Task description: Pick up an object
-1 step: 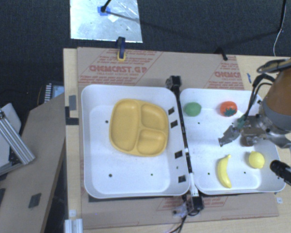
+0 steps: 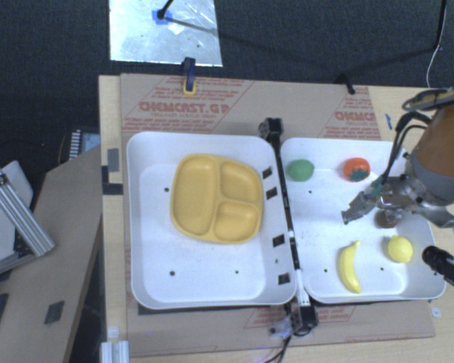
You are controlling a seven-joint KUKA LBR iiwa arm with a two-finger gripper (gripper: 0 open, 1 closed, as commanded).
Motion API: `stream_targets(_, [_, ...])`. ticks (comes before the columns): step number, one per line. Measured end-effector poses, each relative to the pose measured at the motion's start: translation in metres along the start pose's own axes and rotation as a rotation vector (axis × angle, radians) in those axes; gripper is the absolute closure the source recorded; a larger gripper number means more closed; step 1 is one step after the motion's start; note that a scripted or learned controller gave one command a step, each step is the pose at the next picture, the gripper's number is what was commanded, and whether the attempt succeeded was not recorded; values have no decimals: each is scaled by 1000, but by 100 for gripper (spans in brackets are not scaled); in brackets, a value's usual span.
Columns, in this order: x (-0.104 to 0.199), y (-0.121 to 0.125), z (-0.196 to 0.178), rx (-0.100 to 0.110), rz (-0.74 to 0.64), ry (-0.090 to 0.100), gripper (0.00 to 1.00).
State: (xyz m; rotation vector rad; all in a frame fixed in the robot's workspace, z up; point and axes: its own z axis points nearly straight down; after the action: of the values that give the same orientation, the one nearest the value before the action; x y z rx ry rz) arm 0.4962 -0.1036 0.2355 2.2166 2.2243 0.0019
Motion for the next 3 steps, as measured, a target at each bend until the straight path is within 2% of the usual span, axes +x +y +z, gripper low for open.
stream_targets(1, [-3,4,44,5,3,1,0])
stream_targets(2, [0,5,106,6,2,1,0])
stream_targets(3, [0,8,151,-8,2,-3,0])
